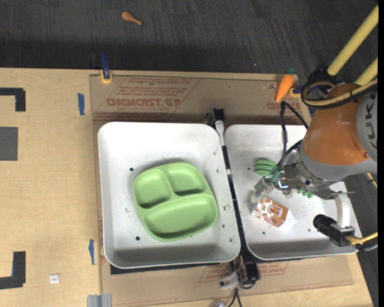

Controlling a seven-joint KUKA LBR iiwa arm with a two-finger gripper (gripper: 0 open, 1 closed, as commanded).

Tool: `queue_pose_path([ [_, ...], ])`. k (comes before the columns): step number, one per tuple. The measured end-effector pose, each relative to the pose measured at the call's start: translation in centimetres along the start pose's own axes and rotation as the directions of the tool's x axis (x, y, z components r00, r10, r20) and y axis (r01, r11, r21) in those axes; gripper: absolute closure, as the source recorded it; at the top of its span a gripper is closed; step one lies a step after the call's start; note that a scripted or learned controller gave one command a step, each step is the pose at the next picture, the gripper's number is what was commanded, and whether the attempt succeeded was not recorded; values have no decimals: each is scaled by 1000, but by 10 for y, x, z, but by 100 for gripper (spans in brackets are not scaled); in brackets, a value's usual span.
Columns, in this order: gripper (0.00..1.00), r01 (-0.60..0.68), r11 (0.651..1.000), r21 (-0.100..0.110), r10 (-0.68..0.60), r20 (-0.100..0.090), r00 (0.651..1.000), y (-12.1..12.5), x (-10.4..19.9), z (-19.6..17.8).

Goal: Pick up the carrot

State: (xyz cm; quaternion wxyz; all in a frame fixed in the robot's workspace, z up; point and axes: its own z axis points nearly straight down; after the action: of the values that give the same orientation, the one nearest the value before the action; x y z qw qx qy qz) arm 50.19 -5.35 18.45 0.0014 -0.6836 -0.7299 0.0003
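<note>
My gripper (281, 181) is low in the right bin (252, 240), near its middle. I see no clear carrot in that bin. A ridged green thing (263, 165) lies just left of the gripper, touching or partly under it, and small green bits (306, 193) show on the gripper's right side. What lies directly under the gripper is hidden. A small orange carrot-shaped thing (131, 18) lies on the dark floor beyond the bench. Another orange piece with a green tip (284, 87) sits at the board's back edge, behind the right bin.
A crinkled orange and white packet (271, 213) lies in the right bin in front of the gripper. The left bin (114, 198) holds a green divided plate (174, 201). A blue and orange clamp (106, 67) grips the board's back left corner.
</note>
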Motion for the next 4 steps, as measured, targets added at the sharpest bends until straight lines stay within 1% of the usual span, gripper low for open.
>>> queue_pose_path([
  [1, 0, -3, 1000, -3, 3, 1, 1000, -22, 5, -28],
  [2, 0, 538, 843, 0, -538, 1, 843, -23, 3, 0],
  [3, 0, 703, 711, -2, -703, 4, 711, -27, -69, 12],
  [4, 0, 336, 942, -1, -336, 0, 942, -29, -94, 58],
])
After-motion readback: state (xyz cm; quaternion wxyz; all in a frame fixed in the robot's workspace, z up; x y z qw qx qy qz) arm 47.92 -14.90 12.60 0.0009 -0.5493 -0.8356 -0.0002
